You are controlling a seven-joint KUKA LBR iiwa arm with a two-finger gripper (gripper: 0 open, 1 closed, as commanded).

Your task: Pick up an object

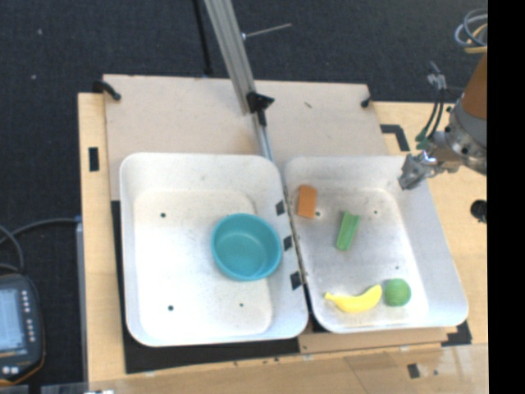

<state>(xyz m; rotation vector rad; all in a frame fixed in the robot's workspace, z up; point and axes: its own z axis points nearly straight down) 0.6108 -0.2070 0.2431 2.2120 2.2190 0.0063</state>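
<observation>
Gripper at right bin's upper right rim, holding nothing. Inside: orange block, green block, banana, lime. Blue bowl in left bin.

Both bins look like matt white plastic, speckled with dark scuffs. The bowl is smooth teal plastic with a slight sheen, and behind the bins stands a ribbed metal post. The table under the bins is pale, matt board, with dark rough carpet beyond it.
</observation>
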